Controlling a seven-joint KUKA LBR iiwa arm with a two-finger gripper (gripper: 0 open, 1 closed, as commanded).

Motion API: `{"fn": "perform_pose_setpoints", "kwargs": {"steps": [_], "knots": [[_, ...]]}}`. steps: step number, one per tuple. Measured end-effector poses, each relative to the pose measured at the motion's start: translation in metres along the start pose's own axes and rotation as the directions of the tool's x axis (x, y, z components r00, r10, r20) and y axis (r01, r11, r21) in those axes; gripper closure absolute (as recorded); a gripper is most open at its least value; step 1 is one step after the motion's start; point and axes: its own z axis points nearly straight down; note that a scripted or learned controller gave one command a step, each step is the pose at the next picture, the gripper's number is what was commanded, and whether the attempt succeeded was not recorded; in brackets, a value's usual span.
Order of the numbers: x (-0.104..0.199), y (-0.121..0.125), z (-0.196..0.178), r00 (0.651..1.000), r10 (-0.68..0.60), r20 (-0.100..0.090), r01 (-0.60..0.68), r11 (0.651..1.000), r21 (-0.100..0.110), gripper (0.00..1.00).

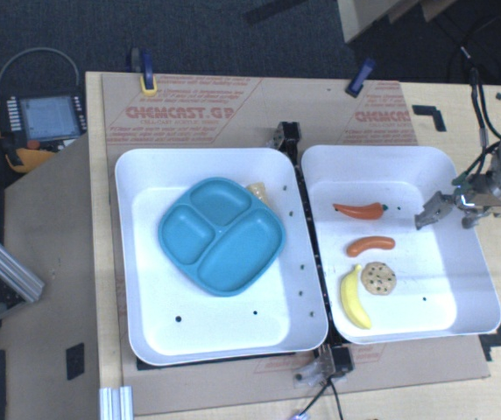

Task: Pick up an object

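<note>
The right bin [461, 318] holds a red chili pepper [359, 209], an orange sausage [370, 246], a yellow banana [353, 300] and a round cookie [378, 278] that rests against the banana. My gripper [450, 210] hovers at the bin's right rim, to the right of the chili pepper. Its fingers are spread apart, with nothing between them.
The left bin [145, 322] carries a blue divided plate [222, 234], and a small pale object [257, 192] peeks out behind the plate's upper right edge. Cables and clamps lie beyond the bench's far edge.
</note>
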Motion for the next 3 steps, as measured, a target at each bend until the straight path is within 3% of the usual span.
{"fn": "perform_pose_setpoints", "kwargs": {"steps": [2,3], "knots": [[0.004,0.000,0.097,1.000,0.000,-0.002,0.000,1.000,0.005,0.00],[0.003,0.002,0.083,1.000,0.001,0.001,-0.001,1.000,-0.002,1.00]]}}
